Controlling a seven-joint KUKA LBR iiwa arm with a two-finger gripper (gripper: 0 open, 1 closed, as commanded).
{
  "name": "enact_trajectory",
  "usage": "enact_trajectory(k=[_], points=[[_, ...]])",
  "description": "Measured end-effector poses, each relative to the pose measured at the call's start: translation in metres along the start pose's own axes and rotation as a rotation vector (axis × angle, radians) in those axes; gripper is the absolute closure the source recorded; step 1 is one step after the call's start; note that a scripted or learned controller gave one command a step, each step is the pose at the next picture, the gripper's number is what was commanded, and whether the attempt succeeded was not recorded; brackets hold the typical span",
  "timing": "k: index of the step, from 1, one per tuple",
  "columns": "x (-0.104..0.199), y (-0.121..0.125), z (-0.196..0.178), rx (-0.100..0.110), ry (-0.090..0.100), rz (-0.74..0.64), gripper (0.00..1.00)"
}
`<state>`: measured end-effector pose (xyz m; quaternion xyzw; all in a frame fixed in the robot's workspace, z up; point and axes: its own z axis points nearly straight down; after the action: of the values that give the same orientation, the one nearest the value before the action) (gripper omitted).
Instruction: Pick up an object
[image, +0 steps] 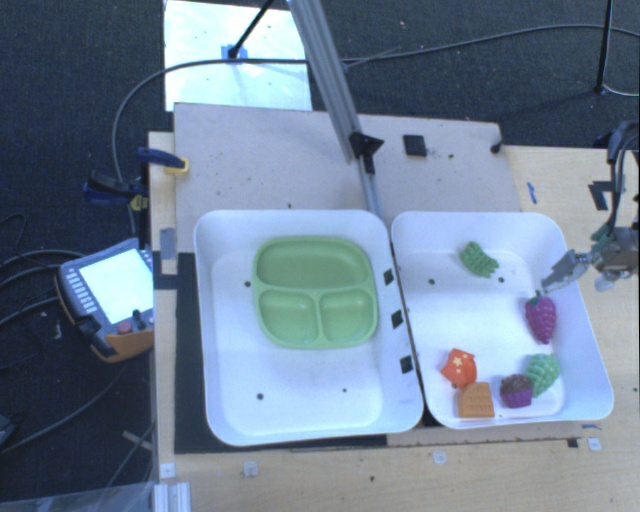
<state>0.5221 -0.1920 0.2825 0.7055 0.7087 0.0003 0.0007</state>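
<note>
Two shallow white bins of smooth moulded plastic, rounded at the corners, sat side by side on the desk, rims meeting at the middle. Left bin: held a green sectioned plate, glossy, with one long compartment above two smaller ones; broad bare floor lay below and to the left of it. Right bin: carried small toy foods. Knobbly green piece near the top, well apart from the rest. Purple grape bunch, bumpy, close to the right wall. Along the lower edge, clustered: red-orange block, tan-orange wedge just beside it, small purple piece touching a light green bumpy piece. Open floor remained in the bin's centre and upper left. Tool hung over the right bin's right rim, above and just beside the grapes, nothing seen between its prongs; could not tell whether spread or closed.
</note>
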Motion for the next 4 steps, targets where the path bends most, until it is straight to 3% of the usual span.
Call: enact_trajectory(k=[3, 4], points=[[0.016, -0.004, 0.156, 0.003, 0.001, 0.003, 0.00], [0.015, -0.003, 0.143, -0.002, 0.000, 0.003, 1.00]])
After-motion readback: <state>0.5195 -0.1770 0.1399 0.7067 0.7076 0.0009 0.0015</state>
